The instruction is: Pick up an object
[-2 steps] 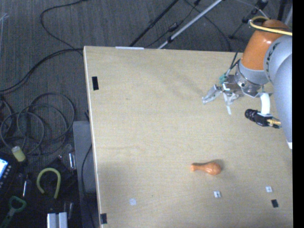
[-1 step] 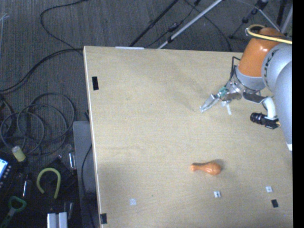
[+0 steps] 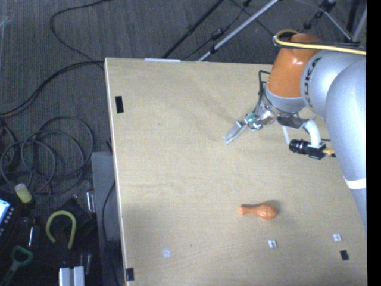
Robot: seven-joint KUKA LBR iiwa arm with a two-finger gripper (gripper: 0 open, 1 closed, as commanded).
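An orange pear-shaped object lies on its side on the tan bench top, toward the front right. My gripper hangs over the middle of the bench, well behind the orange object and a little to its left. It slants down and to the left from the orange-banded wrist. Its fingers look pressed together into one thin silver tip, with nothing between them.
Small square markers dot the front right of the bench, and a black tag sits near its left edge. Cables and tools lie on the floor to the left. Tripod legs stand behind the bench.
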